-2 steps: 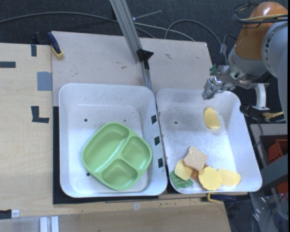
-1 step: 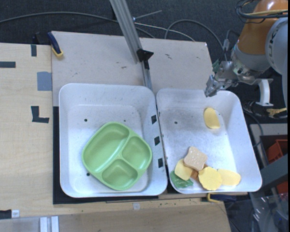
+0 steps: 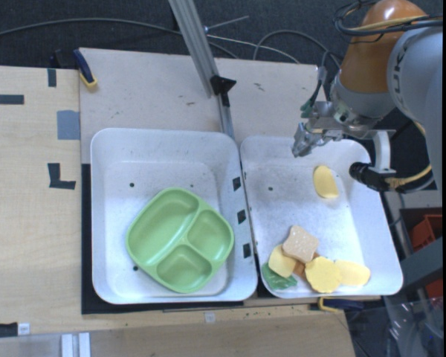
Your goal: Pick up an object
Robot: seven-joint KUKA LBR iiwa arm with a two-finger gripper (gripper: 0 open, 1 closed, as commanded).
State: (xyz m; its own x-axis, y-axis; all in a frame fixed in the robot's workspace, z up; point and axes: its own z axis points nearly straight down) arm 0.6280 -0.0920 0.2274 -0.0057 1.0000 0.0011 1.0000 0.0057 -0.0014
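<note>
Your end effector (image 3: 303, 144) hangs over the far edge of the right bin (image 3: 282, 199); you cannot tell how far it is open, and nothing shows in its grip. Just nearer you from it, a yellow piece (image 3: 325, 182) lies alone in that bin. More yellow and tan pieces (image 3: 312, 262) crowd its near edge. The left bin (image 3: 111, 169) beside it holds a green divided plate (image 3: 180, 239).

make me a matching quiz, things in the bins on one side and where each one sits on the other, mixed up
Things:
1. green divided plate
2. lone yellow piece
3. tan bread-like piece
4. gripper

Places:
a. near the right bin's front edge, on the food pile
b. over the right bin's far edge
c. left bin
d. alone in the right bin's middle

Pairs: 1-c, 2-d, 3-a, 4-b
</note>
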